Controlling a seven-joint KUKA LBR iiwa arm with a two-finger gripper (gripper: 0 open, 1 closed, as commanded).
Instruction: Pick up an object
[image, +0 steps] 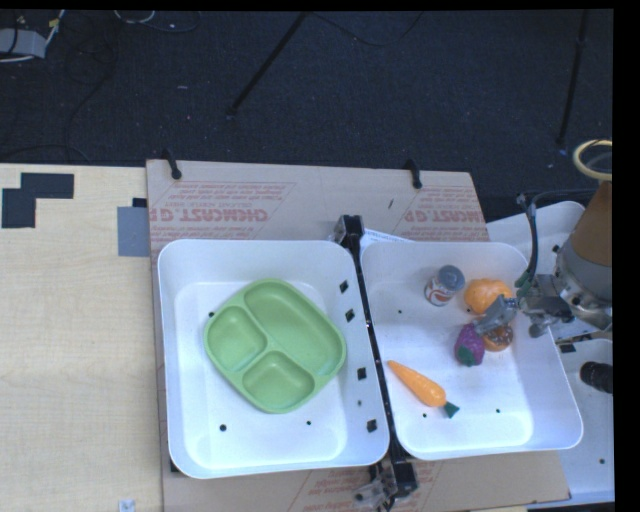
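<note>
The carrot (418, 383) lies nearest the camera, on the floor of the right bin (470, 435), below and to the left of the gripper (497, 318), its orange body slanting down toward a small green tip. The gripper reaches into this bin from the right edge, its grey fingers (492, 323) low over a cluster of toys; whether they are parted or closed I cannot tell, since they blur against the things beneath them. Right under the fingers and touching them in the view sits a purple fruit (468, 345), with a small reddish piece (499, 338) just beside it under the gripper. Just above the gripper lies an orange fruit (486, 294), and to the left of that stands a small can (443, 285) with a grey top. No toy is clearly seen between the fingers. Well to the gripper's left, past the black divider (365, 350), the left bin (190, 400) holds a green sectioned plate (274, 344) lying flat.
</note>
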